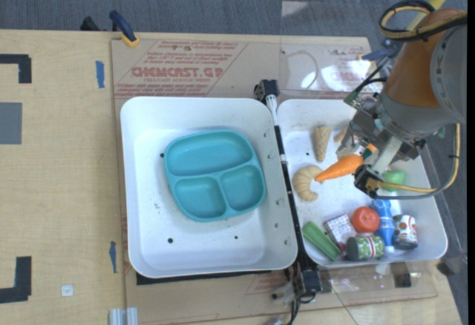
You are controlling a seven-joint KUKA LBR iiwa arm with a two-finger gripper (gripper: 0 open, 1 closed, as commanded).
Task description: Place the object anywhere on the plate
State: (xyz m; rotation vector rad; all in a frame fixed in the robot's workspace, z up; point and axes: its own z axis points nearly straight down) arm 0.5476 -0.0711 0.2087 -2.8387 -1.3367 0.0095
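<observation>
A teal three-compartment plate [214, 174] lies in the left bin [148, 227]. Over the right bin [430, 242], my gripper [361, 165] is shut on an orange toy carrot [339, 168]. The carrot sticks out to the left from between the fingers, its tip above a croissant [305, 182]. The gripper sits well to the right of the plate, across the divider between the bins.
The right bin holds a croissant, a pale bread piece [321, 141], a green cucumber [320, 240], a red tomato [365, 219], a blue bottle [384, 217], small cans [367, 247] and a carton [338, 227]. A cardboard sheet [185, 67] lies behind the bins.
</observation>
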